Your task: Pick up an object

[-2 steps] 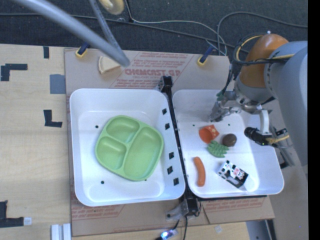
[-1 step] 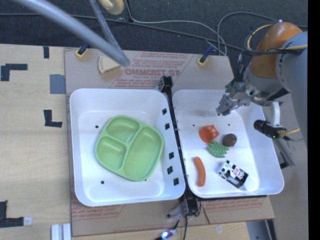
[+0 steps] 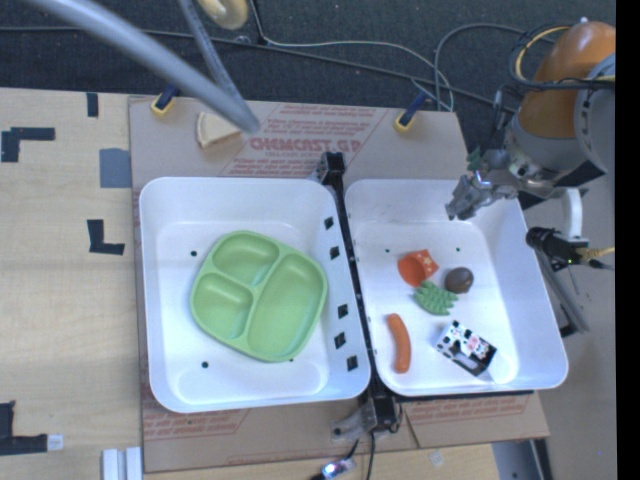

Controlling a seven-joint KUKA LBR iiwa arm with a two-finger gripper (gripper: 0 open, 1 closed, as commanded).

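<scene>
Two-finger gripper [image 3: 466,204] hangs over right white bin's [image 3: 520,268] far rim, finger state unreadable. Nothing gripped; small orange-red block [image 3: 418,266] sits apart.

A light wood bench [image 3: 60,298] carries a brown cardboard sheet [image 3: 300,133] with red printing. On that sheet sit two shallow white bins side by side, touching along a black divider: the left bin [image 3: 165,268] and the right bin [image 3: 520,268]. Black tape marks [image 3: 28,143] dot the bare wood on the left.
</scene>
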